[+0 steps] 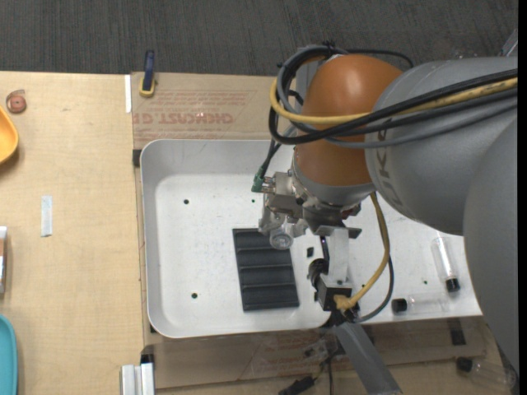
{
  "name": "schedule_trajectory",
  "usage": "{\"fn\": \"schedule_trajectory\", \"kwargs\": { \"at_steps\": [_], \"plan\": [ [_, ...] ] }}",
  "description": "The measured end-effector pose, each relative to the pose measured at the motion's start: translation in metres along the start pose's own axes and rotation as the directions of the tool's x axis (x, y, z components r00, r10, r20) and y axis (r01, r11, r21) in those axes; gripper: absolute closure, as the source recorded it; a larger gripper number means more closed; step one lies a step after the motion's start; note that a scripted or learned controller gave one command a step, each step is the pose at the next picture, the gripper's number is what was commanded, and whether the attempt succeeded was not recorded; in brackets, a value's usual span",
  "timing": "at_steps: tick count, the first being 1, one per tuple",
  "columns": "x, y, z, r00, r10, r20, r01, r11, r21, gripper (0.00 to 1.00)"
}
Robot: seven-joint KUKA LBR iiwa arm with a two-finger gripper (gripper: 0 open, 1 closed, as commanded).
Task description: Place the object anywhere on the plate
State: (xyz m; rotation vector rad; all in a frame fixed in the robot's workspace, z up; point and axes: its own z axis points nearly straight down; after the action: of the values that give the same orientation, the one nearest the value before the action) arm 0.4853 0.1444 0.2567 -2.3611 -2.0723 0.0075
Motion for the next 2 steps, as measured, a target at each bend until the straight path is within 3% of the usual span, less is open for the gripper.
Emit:
{"fn": "schedule_trajectory", "kwargs": {
  "at_steps": [1, 2],
  "plan": [
    [-0.028, 0.050, 0.075, 0.994, 0.111, 0.001, -0.111, 0.994, 0.002, 1.00],
    [0.061, 0.024, 0.018, 0.999, -0.036, 0.001, 0.036, 0.999, 0.000, 1.00]
  ]
}}
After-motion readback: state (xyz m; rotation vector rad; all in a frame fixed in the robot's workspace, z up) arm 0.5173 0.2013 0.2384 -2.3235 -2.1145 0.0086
